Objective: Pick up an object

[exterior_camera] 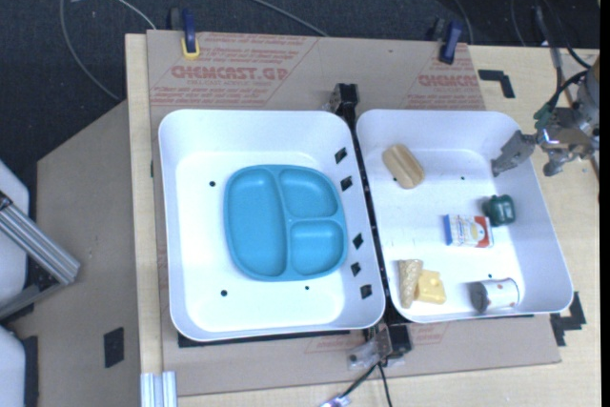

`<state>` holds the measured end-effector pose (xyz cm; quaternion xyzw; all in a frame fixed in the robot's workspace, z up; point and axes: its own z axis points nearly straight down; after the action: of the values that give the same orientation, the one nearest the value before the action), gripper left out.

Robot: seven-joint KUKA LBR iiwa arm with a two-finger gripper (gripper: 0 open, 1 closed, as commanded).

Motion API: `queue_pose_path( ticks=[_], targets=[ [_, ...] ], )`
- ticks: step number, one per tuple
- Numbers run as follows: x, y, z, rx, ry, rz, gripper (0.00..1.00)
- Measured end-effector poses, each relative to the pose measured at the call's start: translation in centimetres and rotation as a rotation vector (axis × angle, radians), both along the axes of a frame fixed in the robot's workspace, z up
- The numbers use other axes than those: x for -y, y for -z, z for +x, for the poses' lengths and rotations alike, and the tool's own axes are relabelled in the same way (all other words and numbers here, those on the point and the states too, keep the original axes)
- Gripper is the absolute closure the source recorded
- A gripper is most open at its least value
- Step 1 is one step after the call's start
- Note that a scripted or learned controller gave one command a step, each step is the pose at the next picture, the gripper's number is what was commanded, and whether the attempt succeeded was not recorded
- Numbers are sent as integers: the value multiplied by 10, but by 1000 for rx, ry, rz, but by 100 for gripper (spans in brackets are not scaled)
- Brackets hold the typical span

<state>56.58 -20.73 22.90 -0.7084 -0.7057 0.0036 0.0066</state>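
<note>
**Gripper poised at the edge of the right bin, with nothing yet picked up**

Two white bins were seen set side by side on the bench: the left bin (181,234) was taken up by a blue divided plate (284,222), apparently kept apart from the pickable items, while the right bin (534,262) was stocked with small objects spread well apart, presumably so that each could be reached singly. A bread roll (403,166) was placed near the far wall, a red-and-white packet (467,230) and a dark green object (498,209) at the middle, and a yellow wedge (420,285) and a small white cylinder (496,293) along the near wall. The gripper (534,151) was held at the bin's far right corner, its fingers spread wide, with nothing between them.
</note>
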Motion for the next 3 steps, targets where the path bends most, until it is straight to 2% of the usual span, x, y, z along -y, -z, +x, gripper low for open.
queue_pose_path(
  ticks=[1, 3],
  targets=[
    [-1, -8, 3, 14, -4, -4, 0],
    [1, 78, -6, 10, -4, -2, 0]
  ],
)
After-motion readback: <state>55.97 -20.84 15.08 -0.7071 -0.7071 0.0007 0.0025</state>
